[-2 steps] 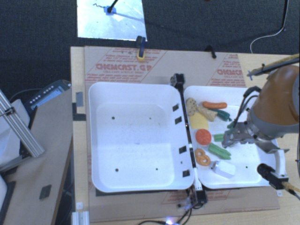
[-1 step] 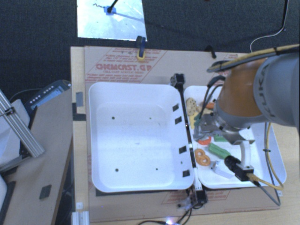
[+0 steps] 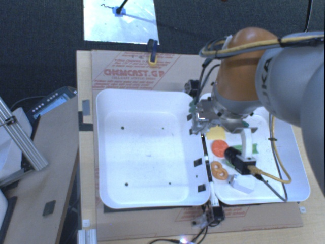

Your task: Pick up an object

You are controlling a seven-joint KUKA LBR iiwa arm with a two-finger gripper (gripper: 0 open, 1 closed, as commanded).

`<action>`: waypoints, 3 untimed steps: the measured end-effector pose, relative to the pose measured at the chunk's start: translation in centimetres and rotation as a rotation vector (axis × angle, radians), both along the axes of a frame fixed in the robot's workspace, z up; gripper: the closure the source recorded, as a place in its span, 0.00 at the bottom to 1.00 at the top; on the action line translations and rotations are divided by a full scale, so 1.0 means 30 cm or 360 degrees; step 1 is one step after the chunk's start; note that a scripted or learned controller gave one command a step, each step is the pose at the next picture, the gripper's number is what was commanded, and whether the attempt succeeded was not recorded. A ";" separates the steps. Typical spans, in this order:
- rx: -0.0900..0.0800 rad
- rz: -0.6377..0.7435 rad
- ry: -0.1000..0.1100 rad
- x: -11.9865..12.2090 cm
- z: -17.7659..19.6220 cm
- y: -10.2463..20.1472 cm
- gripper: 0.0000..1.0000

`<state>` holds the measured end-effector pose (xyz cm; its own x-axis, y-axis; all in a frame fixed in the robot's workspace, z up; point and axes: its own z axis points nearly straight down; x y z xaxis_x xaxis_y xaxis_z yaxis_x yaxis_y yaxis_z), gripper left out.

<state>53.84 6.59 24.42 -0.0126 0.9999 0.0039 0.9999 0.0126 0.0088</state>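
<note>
Nearest the front edge of the tabletop, the right bin carries a small cluster of things close to its left wall. A white block lies closest to the front, tilted. Just beside it, to the left, is an orange pretzel-shaped ring. Behind the ring sits a flat red disc, and touching the disc's far side is a pale yellow piece. A bit of green shows to the right of the disc, partly covered by the robot's fittings.

The pincer hangs over the wall shared by the two bins, right above the yellow piece. The wrist hides it from above, so I cannot tell whether it is spread or pressed together, nor whether it touches or grips anything.

The left bin lies alongside, with a few dark specks on its floor. Above the wrist the orange band rises into the grey arm, which comes in from the right.

Farther back, a printed cardboard sheet lies under both bins, and a yellow and blue clip stands at its far edge.
</note>
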 end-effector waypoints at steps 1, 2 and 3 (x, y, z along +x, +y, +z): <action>0.0000 0.0004 0.0016 -0.007 -0.141 0.360 1.00; -0.0010 -0.0029 0.0003 0.064 0.023 0.082 1.00; 0.0003 -0.0010 -0.0018 -0.048 0.852 0.119 1.00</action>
